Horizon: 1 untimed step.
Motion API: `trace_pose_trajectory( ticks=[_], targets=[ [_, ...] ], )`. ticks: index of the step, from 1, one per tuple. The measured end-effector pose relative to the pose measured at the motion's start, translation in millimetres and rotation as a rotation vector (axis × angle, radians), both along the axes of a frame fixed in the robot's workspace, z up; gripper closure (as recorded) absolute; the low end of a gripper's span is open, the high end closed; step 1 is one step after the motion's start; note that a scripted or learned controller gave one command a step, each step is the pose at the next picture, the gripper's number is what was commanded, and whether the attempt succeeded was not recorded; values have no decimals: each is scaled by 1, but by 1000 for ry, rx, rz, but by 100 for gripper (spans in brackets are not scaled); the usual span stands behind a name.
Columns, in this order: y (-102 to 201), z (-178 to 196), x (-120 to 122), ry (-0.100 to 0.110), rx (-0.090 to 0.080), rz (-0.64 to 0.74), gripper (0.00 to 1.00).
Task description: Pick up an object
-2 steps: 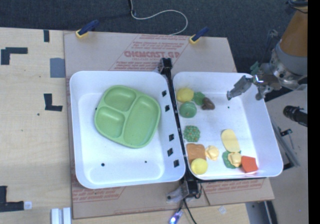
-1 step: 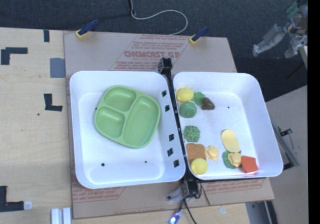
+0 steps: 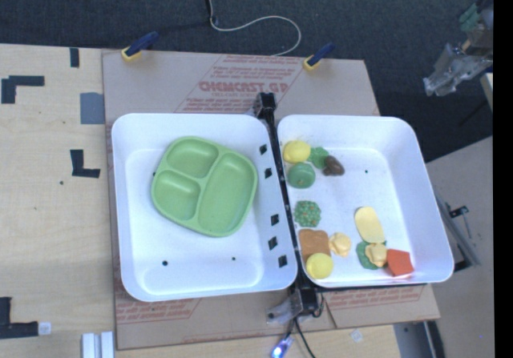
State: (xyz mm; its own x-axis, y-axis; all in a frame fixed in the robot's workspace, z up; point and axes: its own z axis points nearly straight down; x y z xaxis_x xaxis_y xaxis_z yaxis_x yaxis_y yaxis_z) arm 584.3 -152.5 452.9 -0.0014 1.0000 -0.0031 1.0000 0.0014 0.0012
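Small toy food pieces lie in the right bin (image 3: 401, 148): a yellow ball (image 3: 296, 150), a green round piece (image 3: 301, 175), a dark brown piece (image 3: 333, 165), a green bumpy piece (image 3: 307, 212), an orange-brown block (image 3: 313, 240), another yellow ball (image 3: 319, 266), a pale yellow oval (image 3: 369, 224) and a red-orange block (image 3: 399, 262). My gripper (image 3: 450, 76) hangs at the upper right, outside and well above the bins, away from every piece. Nothing shows between its fingers.
The left bin (image 3: 128, 188) holds a green divided plate (image 3: 203, 185). A black divider strip (image 3: 276, 188) runs between the bins. Both bins rest on a cardboard sheet (image 3: 240, 84) held by clamps (image 3: 139, 46). A cable (image 3: 240, 24) crosses the dark floor behind.
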Motion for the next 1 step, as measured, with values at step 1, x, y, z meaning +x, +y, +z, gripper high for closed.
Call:
trace_pose_trajectory(
  ticks=[1],
  targets=[
    [77,-126,-20,17,8,6,100]
  ],
)
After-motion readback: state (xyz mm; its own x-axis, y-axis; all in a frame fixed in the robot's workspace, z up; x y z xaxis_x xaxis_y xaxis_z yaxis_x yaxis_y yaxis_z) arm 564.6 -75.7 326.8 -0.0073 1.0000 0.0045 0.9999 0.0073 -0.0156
